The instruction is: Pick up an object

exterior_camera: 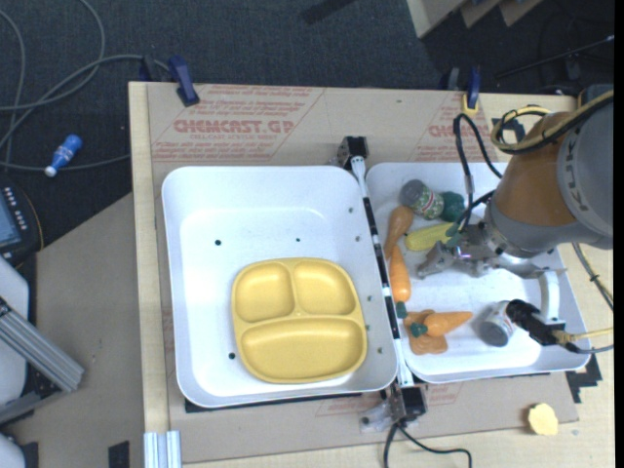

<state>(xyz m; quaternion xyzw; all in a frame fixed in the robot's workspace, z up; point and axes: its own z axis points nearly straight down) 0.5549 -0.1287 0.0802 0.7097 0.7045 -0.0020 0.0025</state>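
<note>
Our gripper (453,257) hangs low in the right bin (468,359), just beside the yellow toy (429,237). We cannot tell if it is open or closed. The toy looks light, hard and slippery, so we would grab across its middle.

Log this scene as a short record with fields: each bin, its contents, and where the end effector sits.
left bin: holds a yellow divided plate
right bin: toy carrot towards the view's lower edge; orange piece along its left wall; patterned ball and yellow item farther back
end effector: over the right bin, just below the yellow item in the view
grasp: nothing visibly held
</note>
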